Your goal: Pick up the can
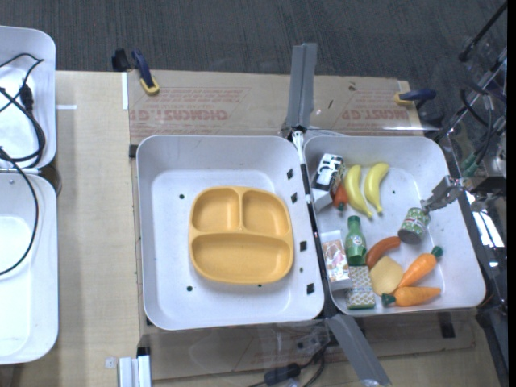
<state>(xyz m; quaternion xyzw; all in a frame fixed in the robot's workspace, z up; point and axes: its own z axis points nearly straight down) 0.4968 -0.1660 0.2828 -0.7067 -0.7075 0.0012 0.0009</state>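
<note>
The can [414,224] lies tipped in the right bin [459,216], right of the bananas [367,187], its long axis slanting up-right toward the gripper [439,193]. The jaws sit just beside its upper end; I cannot tell their spread.

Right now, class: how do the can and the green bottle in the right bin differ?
The can is short, squat and grey-green; the bottle is slim, tall and bright green. The can lies tilted beside the gripper near the bin's right wall; the bottle sits mid-bin, between a small box and a sausage. Both share the right bin.
</note>
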